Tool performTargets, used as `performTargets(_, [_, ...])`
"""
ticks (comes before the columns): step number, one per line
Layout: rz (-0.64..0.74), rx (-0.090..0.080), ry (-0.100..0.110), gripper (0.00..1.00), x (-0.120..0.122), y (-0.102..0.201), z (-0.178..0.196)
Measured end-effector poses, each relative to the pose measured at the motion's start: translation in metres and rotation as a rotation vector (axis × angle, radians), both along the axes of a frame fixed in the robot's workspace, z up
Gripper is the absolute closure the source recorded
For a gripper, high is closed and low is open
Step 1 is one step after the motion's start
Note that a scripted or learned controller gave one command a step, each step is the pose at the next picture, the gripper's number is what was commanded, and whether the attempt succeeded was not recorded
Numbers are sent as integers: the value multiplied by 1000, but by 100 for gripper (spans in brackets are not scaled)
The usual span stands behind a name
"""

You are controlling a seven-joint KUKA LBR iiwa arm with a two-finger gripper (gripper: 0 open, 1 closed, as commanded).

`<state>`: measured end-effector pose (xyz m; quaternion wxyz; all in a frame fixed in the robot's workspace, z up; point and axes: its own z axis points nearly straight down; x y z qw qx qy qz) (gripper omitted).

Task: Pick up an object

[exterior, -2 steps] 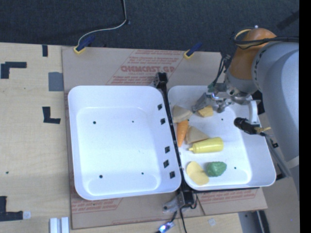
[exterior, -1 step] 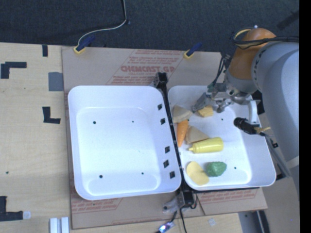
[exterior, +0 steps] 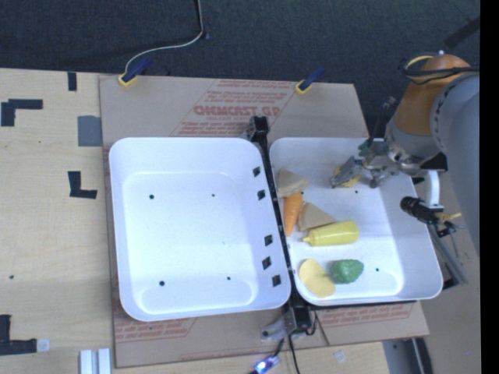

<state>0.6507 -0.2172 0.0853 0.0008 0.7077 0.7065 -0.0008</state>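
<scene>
My gripper [exterior: 355,176] hangs over the upper right part of the right bin [exterior: 405,287], reaching in from the right on the grey arm with its orange band [exterior: 430,68]. It is apart from the objects, which lie to its left and below it. A beige wedge [exterior: 290,181] rests by the divider, with an orange carrot [exterior: 291,213] under it and a tan wedge [exterior: 316,216] beside that. A yellow bottle [exterior: 334,234] lies across the bin's middle. Near the front sit a yellow fruit [exterior: 316,279] and a green broccoli [exterior: 345,270].
The left bin [exterior: 125,209] stands against the right one, joined by a black clip strip [exterior: 265,201]. Both rest on a cardboard sheet [exterior: 234,107] clamped at the back. A black cable [exterior: 195,6] runs over the dark backdrop.
</scene>
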Motion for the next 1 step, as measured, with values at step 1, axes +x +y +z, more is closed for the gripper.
performTargets(1, [9,4,-1,0,19,71,-1])
